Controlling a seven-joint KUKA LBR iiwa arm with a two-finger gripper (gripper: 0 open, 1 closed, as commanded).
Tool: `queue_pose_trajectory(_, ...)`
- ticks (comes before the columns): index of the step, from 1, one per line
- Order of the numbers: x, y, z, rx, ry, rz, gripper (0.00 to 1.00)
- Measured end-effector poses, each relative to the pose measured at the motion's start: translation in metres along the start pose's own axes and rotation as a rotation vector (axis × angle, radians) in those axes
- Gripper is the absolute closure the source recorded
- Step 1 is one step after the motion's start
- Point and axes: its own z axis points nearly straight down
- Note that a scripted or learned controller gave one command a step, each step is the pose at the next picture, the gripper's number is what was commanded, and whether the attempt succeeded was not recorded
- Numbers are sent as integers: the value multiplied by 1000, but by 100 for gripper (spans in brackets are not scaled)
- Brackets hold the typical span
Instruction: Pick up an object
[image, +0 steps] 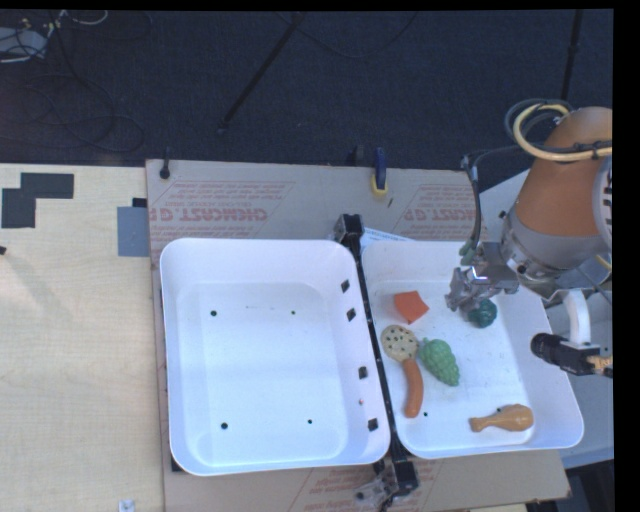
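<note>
Here the left bin (258, 360) carried nothing that bore on the move, so everything that mattered lay in the right bin (545, 425). Nearest the divider lay a round tan speckled piece (399, 342), and from just beneath it an orange carrot-like stick (412, 388) ran toward the near edge, its long axis almost parallel to the divider. Above these sat an orange-red block (410, 306) by itself, and just right of the speckled piece lay a green knobbly toy (440, 361), its length slanting down and to the right. Near the front rim lay a tan drumstick-shaped piece (503, 419), stretched roughly left to right, well apart from the arm. Farther right and toward the back was a small dark green ball (483, 314), and the gripper (470, 292) sat directly over its upper left side, so close that metal and ball seemed to touch. That was the relation the coming move would turn on: the ball lay just down and right of the fingertips, and being round it offered no long axis to align with. How far apart the gripper's two sides were could not be told from this slant, and nothing was plainly seen held.
</note>
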Motion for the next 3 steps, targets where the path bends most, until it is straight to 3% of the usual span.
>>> queue_pose_trajectory(1,66,-20,-109,-7,2,-2,100)
queue_pose_trajectory(2,157,-15,-145,-1,3,-5,100)
queue_pose_trajectory(3,230,-4,-198,-2,2,-1,100)
